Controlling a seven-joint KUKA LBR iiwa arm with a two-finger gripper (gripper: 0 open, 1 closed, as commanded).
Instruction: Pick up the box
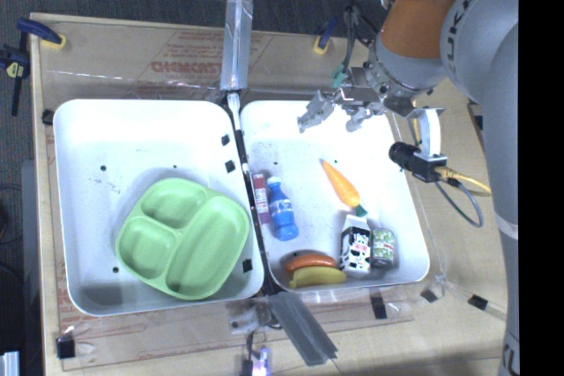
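Open floor above the carrot (340, 181); box (356, 248) hemmed by can (382, 247) and banana (316, 276).

Arm: smooth grey KUKA iiwa casing (493, 57), rounded links, dark lettering partly visible on the shell. Glossy orange band (423, 4) sits directly above the wrist. Below the orange band: pale metallic two-finger gripper (335, 114) on a cluttered mount. Black cylindrical module with yellowish cable (463, 180) beside the mount; thin cables run along the orange band.

Bench (458, 313) carries two white bins: left bin (79, 136), right bin (291, 123), touching side by side.
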